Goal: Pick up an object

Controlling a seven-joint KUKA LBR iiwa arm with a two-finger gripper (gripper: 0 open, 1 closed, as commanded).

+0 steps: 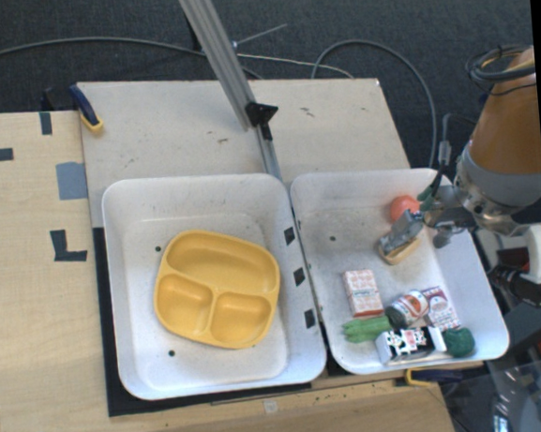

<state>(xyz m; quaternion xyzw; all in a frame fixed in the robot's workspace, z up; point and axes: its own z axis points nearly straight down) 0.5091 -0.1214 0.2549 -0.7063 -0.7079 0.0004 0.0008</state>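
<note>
My gripper (437, 216) hangs over the upper right part of the right bin (323, 253), under the grey arm with its orange band. Just left of it lies a tan and grey brush-like object (401, 239), tilted, its right end close to the gripper. An orange ball (402, 206) sits right above that object. Lower in the same bin are a small pink box (363, 292), a round can (409, 307), a green piece (364, 328), a black and white carton (409, 342) and a dark green ball (460, 340).
The left bin (129, 270) holds a yellow divided plate (218, 288). A grey metal pole (223, 54) slants down to the bins' shared back edge. Cables cross the dark floor behind the bench.
</note>
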